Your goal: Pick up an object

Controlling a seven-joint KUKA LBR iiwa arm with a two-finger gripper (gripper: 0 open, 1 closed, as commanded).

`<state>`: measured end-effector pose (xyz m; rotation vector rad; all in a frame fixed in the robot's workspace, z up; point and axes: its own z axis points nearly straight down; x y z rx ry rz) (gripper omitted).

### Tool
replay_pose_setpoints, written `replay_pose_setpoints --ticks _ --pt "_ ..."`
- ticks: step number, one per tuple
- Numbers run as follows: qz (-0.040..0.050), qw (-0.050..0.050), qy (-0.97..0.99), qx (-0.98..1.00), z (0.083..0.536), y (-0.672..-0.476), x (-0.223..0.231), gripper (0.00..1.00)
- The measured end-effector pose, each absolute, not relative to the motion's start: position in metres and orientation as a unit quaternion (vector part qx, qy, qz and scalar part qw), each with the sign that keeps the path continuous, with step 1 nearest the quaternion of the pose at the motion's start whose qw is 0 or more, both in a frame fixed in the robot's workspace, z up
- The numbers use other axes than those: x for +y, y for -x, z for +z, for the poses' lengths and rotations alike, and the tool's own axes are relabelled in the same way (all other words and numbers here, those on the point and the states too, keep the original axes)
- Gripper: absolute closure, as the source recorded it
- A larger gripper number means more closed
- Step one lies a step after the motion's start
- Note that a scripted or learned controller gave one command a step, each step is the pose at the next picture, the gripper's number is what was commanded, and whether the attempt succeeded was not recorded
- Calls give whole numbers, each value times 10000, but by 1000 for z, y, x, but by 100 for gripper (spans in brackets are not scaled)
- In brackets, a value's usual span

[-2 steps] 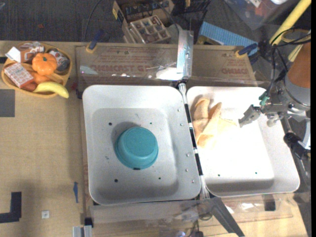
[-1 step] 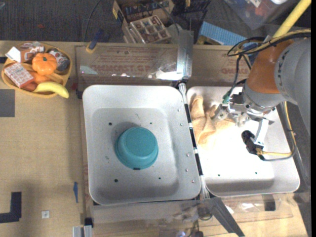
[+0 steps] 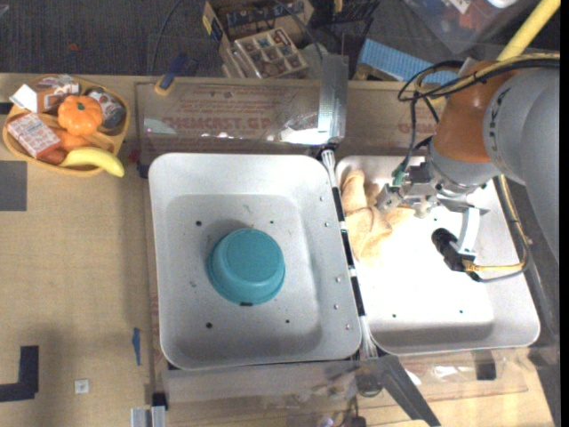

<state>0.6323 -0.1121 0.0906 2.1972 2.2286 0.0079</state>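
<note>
Both bins are white — the left bin (image 3: 178,194) holds a teal bowl (image 3: 247,266), the right bin (image 3: 444,314) a pale tan, cream-blotched lump (image 3: 363,216) at its left edge. The arm (image 3: 524,123) is grey with an orange band (image 3: 467,127). At the bench's far left corner — a plain orange pumpkin (image 3: 80,114) and a yellow banana (image 3: 93,159).

A robotics lab: a grey arm (image 3: 520,123) with trailing cables (image 3: 493,269) reaches over two white bins (image 3: 169,327) on a wooden bench (image 3: 71,274), with a bowl of toy food (image 3: 67,136) and cluttered boxes (image 3: 262,34) behind.
</note>
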Motion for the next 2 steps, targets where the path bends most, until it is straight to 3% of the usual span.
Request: replay_pose_setpoints --ticks 1,2 --pt "50 70 -7024 7118 101 -634 -111 100" --pt "6 23 -6002 7998 185 -641 -89 100"
